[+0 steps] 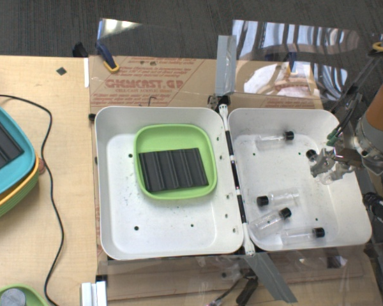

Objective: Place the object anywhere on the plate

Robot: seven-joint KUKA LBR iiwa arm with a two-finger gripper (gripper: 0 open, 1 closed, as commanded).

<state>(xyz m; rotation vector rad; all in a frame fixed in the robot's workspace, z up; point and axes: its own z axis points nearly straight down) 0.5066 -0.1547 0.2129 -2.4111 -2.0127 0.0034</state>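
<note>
A green square plate [143, 140] with a dark ribbed pad [172, 169] on it lies in the left white bin [115, 222]. Several clear tubes with black caps lie in the right bin [345, 234]: one at the back [274, 137], two near the middle front [277, 199] [271, 217], and one at the front right [303, 234]. My gripper [323, 165] hangs low over the right bin's right side. A black cap [311, 153] sits just to its left, touching or nearly touching it. Whether anything is held is not clear.
The rim between the two bins [233, 171] runs between the plate and the tubes. Behind the bins stand a cardboard sheet [147, 81] and clear plastic [287, 75]. A teal and yellow stack of trays [9, 164] and a black cable [51, 190] lie on the wooden bench at left.
</note>
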